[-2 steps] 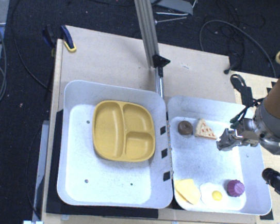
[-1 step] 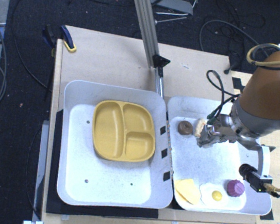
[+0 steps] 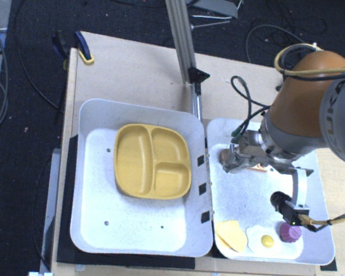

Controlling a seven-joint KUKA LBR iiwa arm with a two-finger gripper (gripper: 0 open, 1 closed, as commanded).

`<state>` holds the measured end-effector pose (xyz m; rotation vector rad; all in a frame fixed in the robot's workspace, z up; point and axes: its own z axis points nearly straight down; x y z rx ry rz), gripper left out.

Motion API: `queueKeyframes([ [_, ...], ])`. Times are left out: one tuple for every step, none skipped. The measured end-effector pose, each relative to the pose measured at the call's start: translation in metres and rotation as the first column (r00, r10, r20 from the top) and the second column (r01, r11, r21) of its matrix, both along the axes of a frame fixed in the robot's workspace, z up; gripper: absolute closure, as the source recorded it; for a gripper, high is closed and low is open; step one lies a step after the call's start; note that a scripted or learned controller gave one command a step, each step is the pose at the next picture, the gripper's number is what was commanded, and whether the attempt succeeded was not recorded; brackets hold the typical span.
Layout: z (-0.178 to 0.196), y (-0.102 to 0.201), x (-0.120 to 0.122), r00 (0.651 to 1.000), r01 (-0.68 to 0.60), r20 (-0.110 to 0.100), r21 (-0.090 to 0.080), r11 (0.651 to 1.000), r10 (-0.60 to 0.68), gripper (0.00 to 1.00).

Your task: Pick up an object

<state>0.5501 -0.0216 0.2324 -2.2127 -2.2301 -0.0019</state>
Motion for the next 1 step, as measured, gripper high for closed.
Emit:
queueKeyframes([
  [0.0068,0.0595,0.0080,1.000,-0.002,0.001,0.001,1.000,0.002,1.00],
])
